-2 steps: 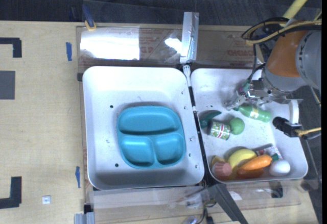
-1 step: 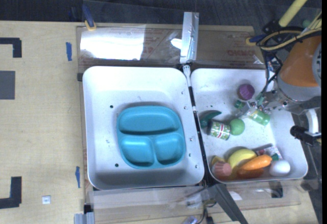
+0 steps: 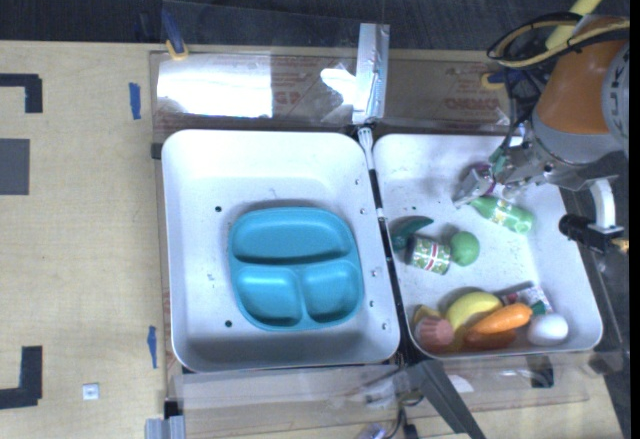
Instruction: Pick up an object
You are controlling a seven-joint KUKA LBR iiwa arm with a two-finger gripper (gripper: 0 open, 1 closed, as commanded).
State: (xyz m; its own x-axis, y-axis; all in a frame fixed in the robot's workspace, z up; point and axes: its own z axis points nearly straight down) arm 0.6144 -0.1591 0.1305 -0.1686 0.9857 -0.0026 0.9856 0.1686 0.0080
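Observation:
My gripper (image 3: pixel 486 187) hangs over the back part of the right bin (image 3: pixel 580 272), reaching in from the right, and it looks open with nothing between its fingers. Just below and to the right of it lies a pale green bottle (image 3: pixel 506 215), partly under the gripper's tip. Near the bin's middle are a small labelled can (image 3: pixel 430 255), a green ball (image 3: pixel 465 247) touching it, and a dark green piece (image 3: pixel 411 225). Along the front wall lie a yellow banana (image 3: pixel 472 306), an orange carrot (image 3: pixel 500 319), a white egg (image 3: pixel 548 329) and a reddish fruit (image 3: pixel 432 331).
The left bin (image 3: pixel 190 227) holds a blue divided plate (image 3: pixel 296 265). A clear plastic sheet (image 3: pixel 260 77) stands behind the left bin. The arm's orange band (image 3: pixel 580 92) and cables rise at the right rear.

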